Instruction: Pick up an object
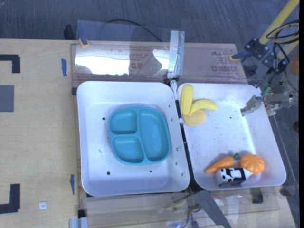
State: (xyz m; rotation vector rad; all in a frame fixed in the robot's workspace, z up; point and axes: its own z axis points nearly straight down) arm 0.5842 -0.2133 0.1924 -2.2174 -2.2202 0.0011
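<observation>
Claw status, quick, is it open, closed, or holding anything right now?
Claw: cannot be told whether open or closed; nothing seen between its fingers, above the right bin.

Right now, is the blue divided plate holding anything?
Empty: all three compartments of the blue divided plate show bare blue, and it lies flat in the left bin.

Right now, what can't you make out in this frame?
- Claw: small and blurred at the right bin's edge in the camera view; open or shut unclear.
- Black-and-white toy: partly covered by the carrot; too small to identify.
- Arm: cut off by the right edge.
</observation>
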